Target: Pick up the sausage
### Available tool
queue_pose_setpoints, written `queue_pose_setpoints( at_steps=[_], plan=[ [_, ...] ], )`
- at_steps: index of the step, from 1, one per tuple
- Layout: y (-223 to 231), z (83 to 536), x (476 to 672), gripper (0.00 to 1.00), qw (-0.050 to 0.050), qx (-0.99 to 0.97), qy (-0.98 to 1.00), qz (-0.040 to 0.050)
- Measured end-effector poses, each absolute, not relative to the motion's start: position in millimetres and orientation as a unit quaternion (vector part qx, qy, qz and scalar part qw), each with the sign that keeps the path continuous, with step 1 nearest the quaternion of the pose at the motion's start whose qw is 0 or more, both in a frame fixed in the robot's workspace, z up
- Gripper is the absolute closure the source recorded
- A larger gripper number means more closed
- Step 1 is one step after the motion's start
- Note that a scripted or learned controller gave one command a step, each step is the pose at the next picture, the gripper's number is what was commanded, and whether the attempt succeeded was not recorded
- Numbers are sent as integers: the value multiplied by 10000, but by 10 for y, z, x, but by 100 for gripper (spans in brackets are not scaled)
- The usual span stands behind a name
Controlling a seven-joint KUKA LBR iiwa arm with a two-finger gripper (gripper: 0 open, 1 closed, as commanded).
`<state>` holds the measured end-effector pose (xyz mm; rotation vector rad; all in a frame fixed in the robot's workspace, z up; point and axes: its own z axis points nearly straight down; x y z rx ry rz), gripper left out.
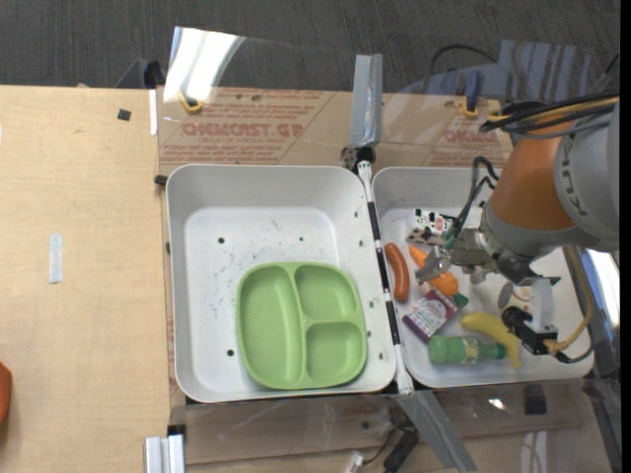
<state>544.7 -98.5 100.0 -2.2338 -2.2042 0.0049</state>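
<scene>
The sausage (398,270), reddish-orange and long, lies in the right bin (396,201) close to its left wall. My gripper (441,267) hangs just to the right of it, over an orange carrot-like piece (444,284). The fingers point down and to the left, and nothing shows between them. The arm's grey and orange wrist covers the right part of that bin.
The left bin (197,264) holds a green divided plate (301,323). In the right bin lie a purple packet (430,315), a green bottle (463,349), a yellow banana (493,331) and a small black-and-white toy (431,223). Cables hang by the arm at the right.
</scene>
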Motion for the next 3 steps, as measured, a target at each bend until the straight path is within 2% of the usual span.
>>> queue_pose_setpoints(
  at_steps=[1, 2, 3],
  plan=[
    [-996, 1078, 5443, 100, 23, -7130, -7012, 24],
    [-995, 1079, 5444, 0, 23, -7127, -7014, 24],
    [-1014, 906, 4966, 0, 14, -6640, -7477, 9]
  ],
)
